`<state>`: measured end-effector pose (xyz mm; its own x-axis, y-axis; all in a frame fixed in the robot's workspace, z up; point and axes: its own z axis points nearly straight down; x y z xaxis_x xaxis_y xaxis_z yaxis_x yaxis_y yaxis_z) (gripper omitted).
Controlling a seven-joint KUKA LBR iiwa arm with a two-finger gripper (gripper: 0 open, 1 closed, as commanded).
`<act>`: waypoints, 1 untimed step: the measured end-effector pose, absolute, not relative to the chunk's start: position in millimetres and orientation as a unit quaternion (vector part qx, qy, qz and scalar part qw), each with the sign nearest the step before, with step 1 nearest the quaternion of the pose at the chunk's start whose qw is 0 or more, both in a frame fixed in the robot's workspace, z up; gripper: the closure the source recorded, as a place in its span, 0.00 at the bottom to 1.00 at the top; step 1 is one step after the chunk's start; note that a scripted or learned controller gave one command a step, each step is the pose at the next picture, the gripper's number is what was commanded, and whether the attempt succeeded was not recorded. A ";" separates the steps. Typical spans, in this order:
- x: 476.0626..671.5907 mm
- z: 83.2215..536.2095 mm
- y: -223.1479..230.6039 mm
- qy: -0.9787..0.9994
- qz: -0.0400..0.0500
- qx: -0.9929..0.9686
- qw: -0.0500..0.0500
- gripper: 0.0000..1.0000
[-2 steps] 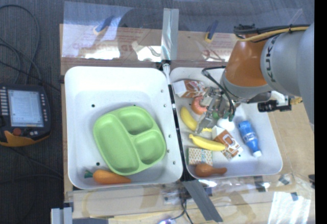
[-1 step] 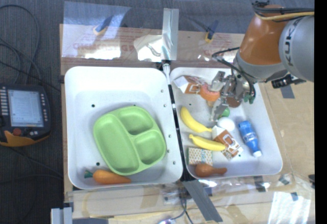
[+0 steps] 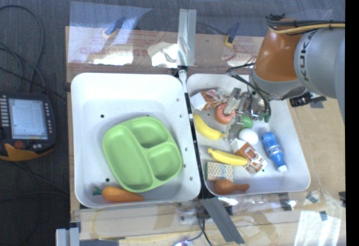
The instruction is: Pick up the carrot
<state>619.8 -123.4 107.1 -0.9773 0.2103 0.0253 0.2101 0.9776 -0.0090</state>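
Left bin (image 3: 84, 99): green divided plate (image 3: 143, 152); carrot (image 3: 119, 194) lying at the near wall, just beside the plate's near edge. Right bin (image 3: 297, 172): two bananas (image 3: 207, 128), blue bottle (image 3: 274, 151), white egg (image 3: 248, 136). Pincer (image 3: 240, 111) low over the right bin's clutter, well apart from the carrot; its spread cannot be told.

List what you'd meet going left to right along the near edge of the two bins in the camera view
carrot → green divided plate → patterned square packet → brown drumstick-shaped toy → blue bottle
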 end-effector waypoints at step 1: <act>506.7 177.2 -196.9 -0.993 0.002 -0.122 -0.002 0.00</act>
<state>506.7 -196.9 177.2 -0.9704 0.2414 -0.0055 0.2415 0.9704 -0.0037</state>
